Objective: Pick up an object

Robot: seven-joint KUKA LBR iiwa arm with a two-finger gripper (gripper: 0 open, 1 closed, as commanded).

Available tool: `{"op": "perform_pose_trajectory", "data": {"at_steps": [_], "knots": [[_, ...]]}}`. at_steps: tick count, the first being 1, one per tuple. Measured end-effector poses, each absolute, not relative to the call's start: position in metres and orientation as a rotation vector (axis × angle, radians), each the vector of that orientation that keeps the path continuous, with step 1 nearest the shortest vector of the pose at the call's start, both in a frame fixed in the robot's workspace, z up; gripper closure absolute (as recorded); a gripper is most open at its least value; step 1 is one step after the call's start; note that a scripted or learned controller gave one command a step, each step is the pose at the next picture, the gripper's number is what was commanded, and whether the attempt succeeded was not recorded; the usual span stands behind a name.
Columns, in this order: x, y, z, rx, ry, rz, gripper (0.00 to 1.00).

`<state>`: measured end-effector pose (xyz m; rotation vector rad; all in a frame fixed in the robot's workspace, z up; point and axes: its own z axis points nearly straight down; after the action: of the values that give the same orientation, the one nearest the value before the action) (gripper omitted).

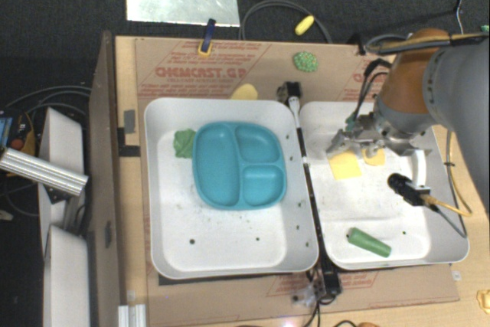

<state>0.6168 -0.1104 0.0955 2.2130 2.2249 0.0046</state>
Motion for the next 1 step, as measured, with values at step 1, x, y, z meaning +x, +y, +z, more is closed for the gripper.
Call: {"op": "perform_pose_trajectory", "data": {"at_steps": [1], "knots": [[0.6023, -0.0891, 0.0837, 2.216, 2.229, 0.000, 0.00]]}}
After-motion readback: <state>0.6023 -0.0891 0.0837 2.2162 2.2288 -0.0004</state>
